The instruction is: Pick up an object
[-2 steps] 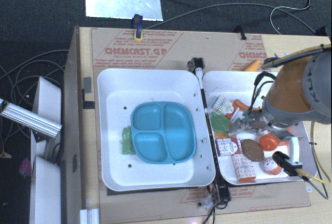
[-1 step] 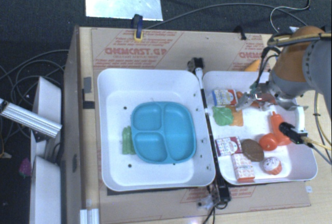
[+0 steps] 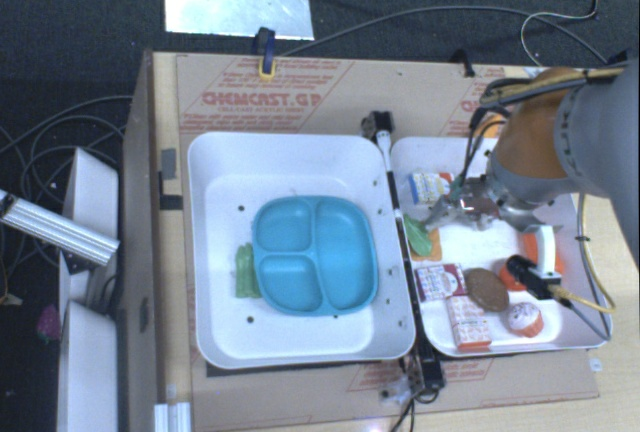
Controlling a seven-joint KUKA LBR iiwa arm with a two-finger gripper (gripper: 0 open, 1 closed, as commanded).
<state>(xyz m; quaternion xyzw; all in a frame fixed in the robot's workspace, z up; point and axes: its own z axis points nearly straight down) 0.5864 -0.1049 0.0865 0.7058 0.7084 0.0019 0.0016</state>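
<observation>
Camera view, rounded blue sectioned plate [image 3: 314, 255], glossy white bin [image 3: 215, 220]

Gripper [image 3: 447, 207] low in rt bin [image 3: 500, 348] nr green item [image 3: 418, 238]; blue tray [image 3: 314, 253] in left bin [image 3: 215, 220]

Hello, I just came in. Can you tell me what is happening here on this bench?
A robot arm reaches from the right into the right bin, its gripper low over a green item near the bin's left wall. Small packets and a brown oval object lie nearby. The left bin holds a blue divided plate. Nothing visibly sits between the fingers yet.
</observation>
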